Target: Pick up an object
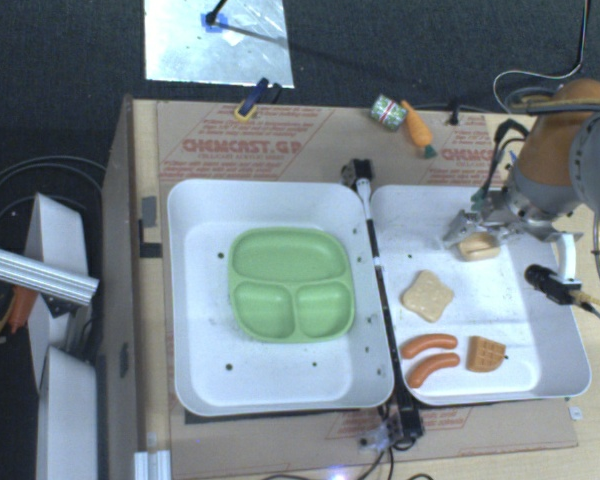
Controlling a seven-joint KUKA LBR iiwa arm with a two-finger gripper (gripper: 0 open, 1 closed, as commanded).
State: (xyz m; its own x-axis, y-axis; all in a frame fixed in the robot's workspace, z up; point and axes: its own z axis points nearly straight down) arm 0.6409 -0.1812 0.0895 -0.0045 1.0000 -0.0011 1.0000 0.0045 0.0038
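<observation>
While arm reaches in low — jaws at tan food piece (479,249), right bin (540,373).

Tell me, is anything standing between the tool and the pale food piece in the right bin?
Nothing visible does. The tool is right at the pale piece, near the far side of the right bin. The cracker, sausages and waffle lie nearer the camera, apart from it.

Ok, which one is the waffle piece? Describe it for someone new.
Look in the right bin, at its near edge. The waffle piece lies just right of two sausages. It is small, square and orange-brown with a grid pattern, unlike the paler cracker above.
</observation>
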